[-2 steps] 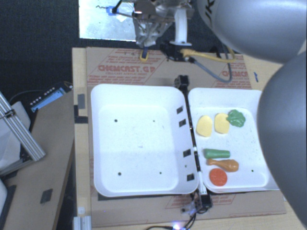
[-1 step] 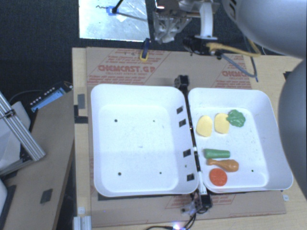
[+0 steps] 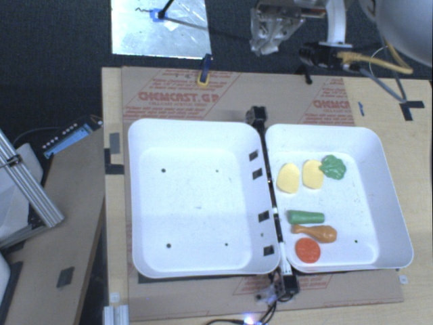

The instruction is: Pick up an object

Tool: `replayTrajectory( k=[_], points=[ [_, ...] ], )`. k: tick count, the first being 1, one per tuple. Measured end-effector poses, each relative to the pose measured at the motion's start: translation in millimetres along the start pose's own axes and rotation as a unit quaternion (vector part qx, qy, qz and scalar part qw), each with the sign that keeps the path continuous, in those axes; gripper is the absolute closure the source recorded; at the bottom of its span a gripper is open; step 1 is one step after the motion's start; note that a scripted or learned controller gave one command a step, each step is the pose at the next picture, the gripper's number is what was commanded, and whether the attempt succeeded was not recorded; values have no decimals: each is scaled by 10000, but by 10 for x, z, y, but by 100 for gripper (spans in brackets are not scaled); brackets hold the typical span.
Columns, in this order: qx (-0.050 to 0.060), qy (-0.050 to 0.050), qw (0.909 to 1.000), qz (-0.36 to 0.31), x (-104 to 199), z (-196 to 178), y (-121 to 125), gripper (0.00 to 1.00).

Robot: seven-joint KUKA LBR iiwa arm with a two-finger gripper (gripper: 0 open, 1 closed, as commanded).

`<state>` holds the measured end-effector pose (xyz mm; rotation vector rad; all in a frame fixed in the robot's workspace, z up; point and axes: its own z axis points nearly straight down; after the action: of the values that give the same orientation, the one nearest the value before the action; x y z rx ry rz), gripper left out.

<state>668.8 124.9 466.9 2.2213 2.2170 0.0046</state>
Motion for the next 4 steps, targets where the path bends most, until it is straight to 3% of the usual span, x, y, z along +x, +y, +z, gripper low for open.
replayTrajectory(
  k=[3, 4],
  points=[
    [-1, -13, 10000, 13, -1865, -415, -1, 100],
    [49, 9, 10000, -48, -1166, 211, -580, 100]
  ],
)
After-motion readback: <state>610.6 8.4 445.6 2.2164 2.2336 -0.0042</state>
